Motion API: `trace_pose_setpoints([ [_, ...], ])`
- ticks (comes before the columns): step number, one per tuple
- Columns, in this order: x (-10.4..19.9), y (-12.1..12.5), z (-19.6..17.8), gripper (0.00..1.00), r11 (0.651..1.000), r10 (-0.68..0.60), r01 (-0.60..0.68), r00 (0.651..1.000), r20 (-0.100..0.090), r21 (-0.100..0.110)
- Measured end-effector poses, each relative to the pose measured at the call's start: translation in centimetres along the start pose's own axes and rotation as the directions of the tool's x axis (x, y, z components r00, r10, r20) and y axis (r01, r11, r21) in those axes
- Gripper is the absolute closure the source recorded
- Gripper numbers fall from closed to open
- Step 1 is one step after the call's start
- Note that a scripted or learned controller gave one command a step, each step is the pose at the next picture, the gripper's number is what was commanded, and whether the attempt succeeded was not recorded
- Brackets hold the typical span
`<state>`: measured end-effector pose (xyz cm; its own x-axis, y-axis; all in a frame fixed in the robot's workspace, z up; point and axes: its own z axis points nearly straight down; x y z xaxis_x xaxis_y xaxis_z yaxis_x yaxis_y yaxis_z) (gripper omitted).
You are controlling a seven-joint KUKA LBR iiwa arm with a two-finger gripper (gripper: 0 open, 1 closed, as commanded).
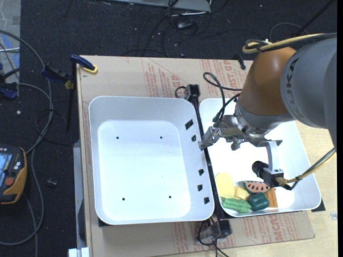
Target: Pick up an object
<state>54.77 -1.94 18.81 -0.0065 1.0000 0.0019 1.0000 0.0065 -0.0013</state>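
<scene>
My gripper (236, 138) hangs over the middle left of the right bin (300, 159), beneath the grey and orange wrist. Several small objects are clustered in that bin's near left corner: a yellow piece (224, 184), a watermelon slice (256, 187), a light green pickle-shaped piece (236, 205), a dark green block (259, 201) and an orange piece (271, 197). The gripper stands farther back in the bin than this cluster and apart from it. I see nothing held by it.
The left bin (144, 159) lies beside the right one, with a black divider rail (201, 154) between them. The bench's cardboard top (161, 74) extends behind the bins. Cables and a blue and yellow clamp (83, 64) lie at the far left corner.
</scene>
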Motion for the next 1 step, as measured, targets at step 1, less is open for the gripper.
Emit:
trace_pose_setpoints([
  [1,9.44,-2.24,0.03,0.0,1.0,-0.002,0.002,1.0,0.0,0.0],
])
